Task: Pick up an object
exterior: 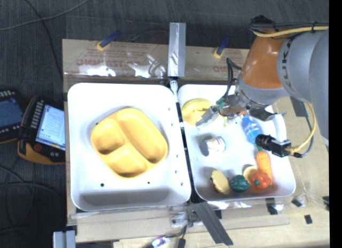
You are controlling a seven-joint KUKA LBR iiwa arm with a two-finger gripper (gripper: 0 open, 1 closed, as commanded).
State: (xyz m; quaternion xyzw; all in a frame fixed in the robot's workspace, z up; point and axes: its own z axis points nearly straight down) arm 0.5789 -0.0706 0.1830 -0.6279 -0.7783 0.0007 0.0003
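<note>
I note the gripper (209, 116) hovering low over the right bin (286, 188) beside the yellow piece (193, 108), its fingers (204, 118) spread and holding nothing, so no object is lifted yet and the whole grasp remains to be done.

Teach pendant (43, 132) beside left bin (80, 188)

KUKA iiwa arm (299, 60): external appearance

Grey rounded housing at 3 o'clock carries dark lettering; an orange band (262, 68) sits above the wrist. Yellow and black cables (283, 29) run across the top. The tool (214, 114) has pale metallic fingers; a black cylindrical fitting (272, 145) trails a yellow cable.
</note>
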